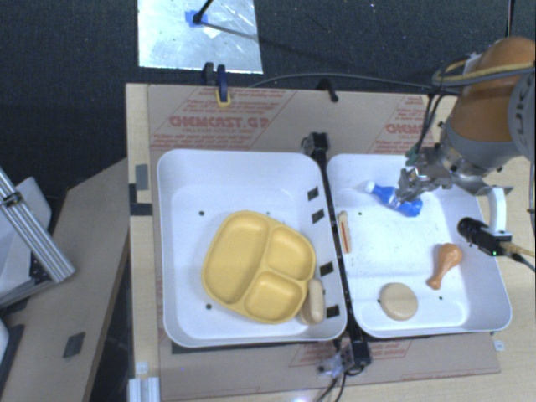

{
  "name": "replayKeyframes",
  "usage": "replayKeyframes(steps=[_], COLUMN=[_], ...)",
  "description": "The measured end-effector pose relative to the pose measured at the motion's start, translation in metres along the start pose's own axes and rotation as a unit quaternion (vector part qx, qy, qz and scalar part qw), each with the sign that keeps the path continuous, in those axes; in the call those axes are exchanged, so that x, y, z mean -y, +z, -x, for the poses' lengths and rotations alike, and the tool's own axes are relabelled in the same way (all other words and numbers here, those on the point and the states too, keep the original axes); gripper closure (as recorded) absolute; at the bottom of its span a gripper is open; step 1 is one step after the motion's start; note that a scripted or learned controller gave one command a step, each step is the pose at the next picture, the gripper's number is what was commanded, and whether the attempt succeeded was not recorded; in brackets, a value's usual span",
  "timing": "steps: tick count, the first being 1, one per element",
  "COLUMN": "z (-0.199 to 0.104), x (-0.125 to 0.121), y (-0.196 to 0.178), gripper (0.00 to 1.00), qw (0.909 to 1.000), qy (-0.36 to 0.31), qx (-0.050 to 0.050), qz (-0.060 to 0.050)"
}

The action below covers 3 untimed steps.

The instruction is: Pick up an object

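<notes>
Divided tray lies in the left bin; bottle, drumstick and bun in the right bin

We list, in the left bin: one yellow divided plate with three compartments, lying flat; one pale beige piece touching the plate's near right corner.

In the right bin: one thin orange stick along the left wall; one round tan bun near the front; one toy drumstick to its right, apart from it.

Under both bins: one printed brown board, with a blue and yellow clamp on its far edge.

Beyond the board: one silvery sheet.
</notes>
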<state>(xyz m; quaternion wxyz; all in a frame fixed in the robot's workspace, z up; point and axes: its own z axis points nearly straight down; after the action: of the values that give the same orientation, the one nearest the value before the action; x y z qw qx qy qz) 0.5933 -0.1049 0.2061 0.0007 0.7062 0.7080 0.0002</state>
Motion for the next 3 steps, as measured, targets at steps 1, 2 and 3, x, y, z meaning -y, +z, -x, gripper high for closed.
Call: replayKeyframes(steps=[1,2,3], z=[-0.052,-0.107,-0.158], x=[0.003,-0.004,-0.007], y=[-0.008,-0.021,-0.030], gripper=[1.00,1.00,1.00], qw=[1.0000,1.0000,1.0000], qy=[-0.003,-0.004,-0.004], qx=[-0.001,-0.001,-0.001], qz=[0.000,0.001,0.000])
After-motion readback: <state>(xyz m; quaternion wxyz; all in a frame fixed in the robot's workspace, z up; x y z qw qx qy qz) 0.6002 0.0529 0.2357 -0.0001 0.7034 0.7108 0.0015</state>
